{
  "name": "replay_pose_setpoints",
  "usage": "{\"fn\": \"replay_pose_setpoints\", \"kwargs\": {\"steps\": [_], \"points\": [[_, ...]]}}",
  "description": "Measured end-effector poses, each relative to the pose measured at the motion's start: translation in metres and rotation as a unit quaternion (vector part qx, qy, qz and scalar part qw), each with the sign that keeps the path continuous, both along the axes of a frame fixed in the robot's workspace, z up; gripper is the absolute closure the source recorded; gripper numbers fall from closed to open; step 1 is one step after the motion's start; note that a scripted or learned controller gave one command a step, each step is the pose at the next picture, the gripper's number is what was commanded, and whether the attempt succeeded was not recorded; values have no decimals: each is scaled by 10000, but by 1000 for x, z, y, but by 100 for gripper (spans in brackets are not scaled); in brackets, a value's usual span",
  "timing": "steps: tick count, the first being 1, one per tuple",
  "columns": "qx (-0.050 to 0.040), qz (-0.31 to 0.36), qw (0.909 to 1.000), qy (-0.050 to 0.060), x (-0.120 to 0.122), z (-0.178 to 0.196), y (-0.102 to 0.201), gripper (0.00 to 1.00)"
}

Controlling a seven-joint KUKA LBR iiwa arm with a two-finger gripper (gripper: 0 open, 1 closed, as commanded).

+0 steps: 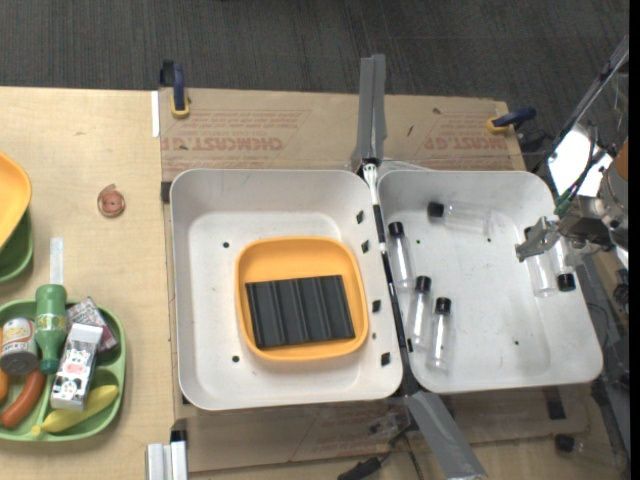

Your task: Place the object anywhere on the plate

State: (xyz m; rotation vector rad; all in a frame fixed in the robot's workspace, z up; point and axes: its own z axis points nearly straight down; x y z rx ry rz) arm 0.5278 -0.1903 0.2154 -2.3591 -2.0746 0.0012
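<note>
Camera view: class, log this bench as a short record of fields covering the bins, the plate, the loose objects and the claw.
left bin: holds an orange plate
on the plate: a dark ribbed slab
right bin: clear vials with black caps, lying scattered
vial count: about five, one near the right wall is hard to make out
claw: over the right bin's right side
vial on plate: none yet
</note>
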Motion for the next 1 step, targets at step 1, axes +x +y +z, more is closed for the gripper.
{"fn": "replay_pose_setpoints", "kwargs": {"steps": [1], "points": [[-5, 1462, 9892, 2, 53, 3, -19, 100]]}}
